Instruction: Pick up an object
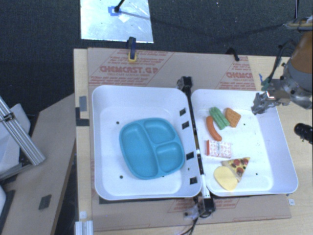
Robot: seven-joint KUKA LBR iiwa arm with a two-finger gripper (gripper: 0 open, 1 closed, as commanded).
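The right bin [274,146] holds several toy foods: a green pickle [218,117], an orange cracker-like piece [233,116], a red sausage [213,129], a white packet with red dots [218,149], a pizza slice [239,165] and a yellow round chip [226,178]. My gripper [261,103] hangs over the upper right corner of that bin, right of the cracker and apart from all the foods. Nothing shows between its fingers.
The left bin [107,102] carries a blue divided plate [149,147]. A black clip divider [190,131] runs between the bins. A yellow clamp [132,53] sits at the back edge of the board. A metal sheet [116,12] lies on the floor beyond.
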